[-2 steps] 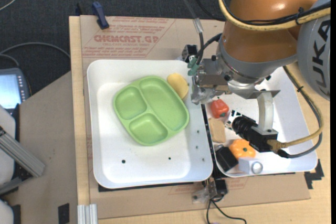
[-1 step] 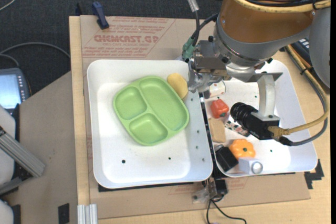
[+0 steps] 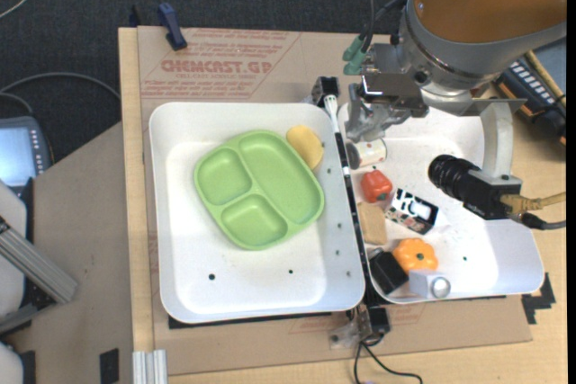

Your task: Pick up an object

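My gripper (image 3: pixel 364 147) hangs over the left edge of the right bin (image 3: pixel 504 270), just above a red object (image 3: pixel 376 185). Near the red object lie a black-and-white object (image 3: pixel 413 209), a tan block (image 3: pixel 371 225), an orange pumpkin-shaped object (image 3: pixel 416 255), a small black object (image 3: pixel 389 271) and a pale object with a silver cap (image 3: pixel 432 285). In the left bin (image 3: pixel 180 274) a green divided plate (image 3: pixel 259 188) lies with a yellow object (image 3: pixel 306 144) at its upper right corner. Nothing is visibly held.
The arm's orange band and grey wrist (image 3: pixel 477 4) cover the right bin's far part. A black cylindrical part (image 3: pixel 463 182) on a white bracket juts over the right bin's middle. Cables run at the bench's right edge. A blue clamp (image 3: pixel 171 24) sits at the board's far left.
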Robot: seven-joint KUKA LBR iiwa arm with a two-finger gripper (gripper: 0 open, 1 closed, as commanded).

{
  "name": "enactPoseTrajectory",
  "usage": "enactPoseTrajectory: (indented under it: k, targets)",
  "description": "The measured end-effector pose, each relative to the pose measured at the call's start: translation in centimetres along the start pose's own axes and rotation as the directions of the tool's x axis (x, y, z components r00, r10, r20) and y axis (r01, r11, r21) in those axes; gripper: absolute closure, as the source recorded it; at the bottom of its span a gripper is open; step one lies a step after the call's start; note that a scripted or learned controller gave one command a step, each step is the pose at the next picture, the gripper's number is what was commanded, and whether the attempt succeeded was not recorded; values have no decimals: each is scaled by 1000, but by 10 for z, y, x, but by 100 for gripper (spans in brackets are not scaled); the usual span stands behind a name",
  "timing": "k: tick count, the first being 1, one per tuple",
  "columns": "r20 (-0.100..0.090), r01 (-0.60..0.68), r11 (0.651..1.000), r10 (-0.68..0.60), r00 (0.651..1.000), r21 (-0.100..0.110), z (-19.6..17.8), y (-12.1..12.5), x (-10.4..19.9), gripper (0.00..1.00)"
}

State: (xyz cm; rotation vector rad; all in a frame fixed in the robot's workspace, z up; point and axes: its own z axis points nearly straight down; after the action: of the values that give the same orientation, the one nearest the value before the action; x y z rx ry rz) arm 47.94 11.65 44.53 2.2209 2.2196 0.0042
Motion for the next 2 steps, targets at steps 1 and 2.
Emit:
enactPoseTrajectory:
  k: [1,2]
  targets:
    - [3,-6,1000,6,1000,13,116,-1,-63,100]
    - [1,-4,1000,4,1000,11,178,-1,-85,100]
